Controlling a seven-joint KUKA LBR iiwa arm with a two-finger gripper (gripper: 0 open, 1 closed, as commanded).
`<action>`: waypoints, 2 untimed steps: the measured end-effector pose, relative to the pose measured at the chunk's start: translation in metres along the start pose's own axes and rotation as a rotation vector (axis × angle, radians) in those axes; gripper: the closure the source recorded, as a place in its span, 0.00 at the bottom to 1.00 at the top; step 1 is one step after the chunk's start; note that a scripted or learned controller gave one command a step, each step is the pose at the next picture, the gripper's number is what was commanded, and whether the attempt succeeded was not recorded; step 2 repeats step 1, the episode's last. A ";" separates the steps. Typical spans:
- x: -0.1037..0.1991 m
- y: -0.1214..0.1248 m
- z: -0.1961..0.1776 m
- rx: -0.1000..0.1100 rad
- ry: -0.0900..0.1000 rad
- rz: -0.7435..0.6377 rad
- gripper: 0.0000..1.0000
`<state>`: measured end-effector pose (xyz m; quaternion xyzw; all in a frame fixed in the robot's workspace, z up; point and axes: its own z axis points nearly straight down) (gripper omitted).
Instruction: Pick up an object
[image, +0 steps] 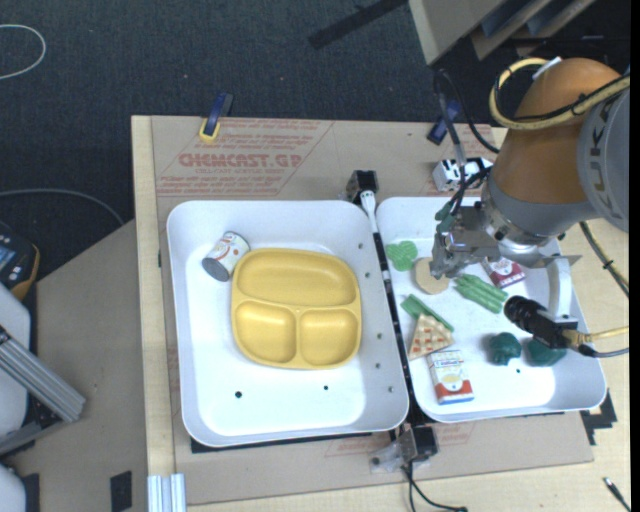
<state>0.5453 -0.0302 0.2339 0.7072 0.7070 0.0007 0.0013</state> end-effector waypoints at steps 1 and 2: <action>0.006 0.001 0.016 0.007 0.002 0.000 1.00; 0.006 0.001 0.016 0.007 0.002 0.000 1.00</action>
